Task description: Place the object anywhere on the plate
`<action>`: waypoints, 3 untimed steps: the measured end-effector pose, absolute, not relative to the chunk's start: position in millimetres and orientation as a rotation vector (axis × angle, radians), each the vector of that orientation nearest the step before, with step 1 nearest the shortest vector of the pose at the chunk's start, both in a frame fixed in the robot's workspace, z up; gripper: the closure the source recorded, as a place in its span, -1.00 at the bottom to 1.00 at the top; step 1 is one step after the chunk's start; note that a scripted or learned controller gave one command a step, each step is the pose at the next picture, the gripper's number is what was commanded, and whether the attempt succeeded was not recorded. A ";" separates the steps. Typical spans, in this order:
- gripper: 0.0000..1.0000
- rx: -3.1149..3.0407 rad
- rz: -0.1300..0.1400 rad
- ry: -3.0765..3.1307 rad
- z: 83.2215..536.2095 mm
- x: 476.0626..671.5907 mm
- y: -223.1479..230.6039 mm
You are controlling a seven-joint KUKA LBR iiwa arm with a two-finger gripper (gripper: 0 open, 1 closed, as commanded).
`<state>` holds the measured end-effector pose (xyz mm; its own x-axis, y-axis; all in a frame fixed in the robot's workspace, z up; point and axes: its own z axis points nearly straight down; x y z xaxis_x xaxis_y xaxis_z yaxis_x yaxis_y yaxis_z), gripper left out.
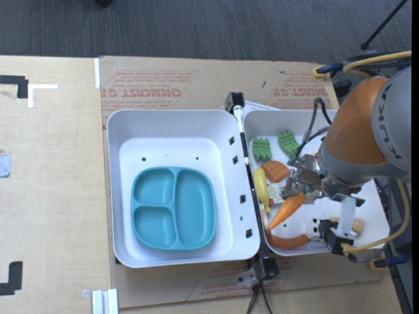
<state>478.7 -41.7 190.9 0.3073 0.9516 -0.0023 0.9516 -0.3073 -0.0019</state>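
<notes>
A teal divided plate (174, 209) lies in the left white bin (124, 136). My gripper (300, 191) hangs over the middle of the right bin (373, 208), well to the right of the plate. It is shut on the thick end of an orange toy carrot (285, 212). The carrot slants down to the left, its tip pointing at the bin's front left corner. The arm's orange band and grey wrist cover the right part of that bin.
Around the carrot the right bin holds two green toy pieces (262, 148), a brown-orange piece (275, 171), a yellow banana (261, 185) and a reddish sausage (288, 242). A raised divider (243, 175) separates the two bins. Cables (340, 241) hang by the wrist.
</notes>
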 end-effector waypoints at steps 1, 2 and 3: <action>1.00 -2.591 0.004 -1.780 308.6 479.4 34.9; 1.00 -2.686 0.013 -1.625 192.7 517.3 105.2; -1.00 -2.686 0.012 -1.626 192.8 517.4 105.0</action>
